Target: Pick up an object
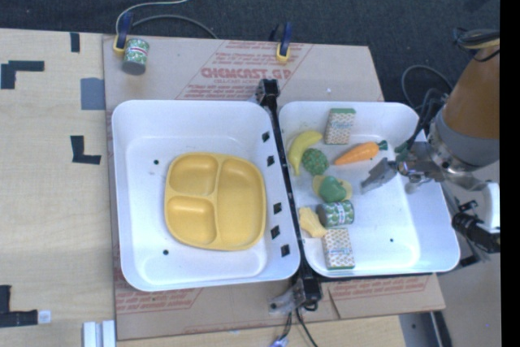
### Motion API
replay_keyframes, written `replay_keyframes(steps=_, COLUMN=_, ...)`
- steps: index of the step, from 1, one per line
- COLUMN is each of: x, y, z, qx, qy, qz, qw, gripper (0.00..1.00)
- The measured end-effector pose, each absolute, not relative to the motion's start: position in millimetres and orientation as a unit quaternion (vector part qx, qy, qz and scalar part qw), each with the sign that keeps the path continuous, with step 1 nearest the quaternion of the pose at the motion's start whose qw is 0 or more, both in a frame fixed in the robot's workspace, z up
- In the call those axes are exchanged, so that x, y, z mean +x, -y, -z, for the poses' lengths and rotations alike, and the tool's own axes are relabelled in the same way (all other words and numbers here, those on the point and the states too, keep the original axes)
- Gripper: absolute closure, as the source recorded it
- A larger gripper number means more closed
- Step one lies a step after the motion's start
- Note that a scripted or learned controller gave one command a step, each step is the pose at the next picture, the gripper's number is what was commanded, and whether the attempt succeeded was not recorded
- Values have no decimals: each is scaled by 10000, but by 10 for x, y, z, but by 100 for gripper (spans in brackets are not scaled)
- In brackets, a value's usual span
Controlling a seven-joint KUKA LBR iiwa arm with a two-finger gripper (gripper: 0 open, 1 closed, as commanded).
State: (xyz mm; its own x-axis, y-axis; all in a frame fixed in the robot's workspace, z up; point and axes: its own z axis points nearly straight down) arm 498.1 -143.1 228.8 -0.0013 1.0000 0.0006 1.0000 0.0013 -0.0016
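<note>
Behind both bins, the brown cardboard sheet (236, 65) reads "CHEMCAST GP" in red; small cans' labels are illegible. Over the right white bin (406, 248), the grey two-finger gripper (375, 175) hangs spread, holding nothing; the orange plastic carrot (357, 153) lies just beside it.

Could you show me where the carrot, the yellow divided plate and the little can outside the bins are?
carrot (358, 153): camera view, middle of its orange body.
yellow divided plate (241, 201): camera view, its large right compartment.
little can (135, 55): camera view, its green label.
</note>
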Motion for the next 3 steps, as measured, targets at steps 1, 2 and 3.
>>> replay_keyframes(steps=1, x=5121, y=1201, z=-1099, qx=-7062, qy=7080, qz=10, qw=-11, gripper=0)
replay_keyframes(steps=2, x=5718, y=958, z=-862, qx=-7063, qy=7080, qz=12, qw=-12, gripper=0)
replay_keyframes(steps=3, x=6267, y=969, z=-857, qx=-7067, qy=7076, qz=1, qw=-21, gripper=0)
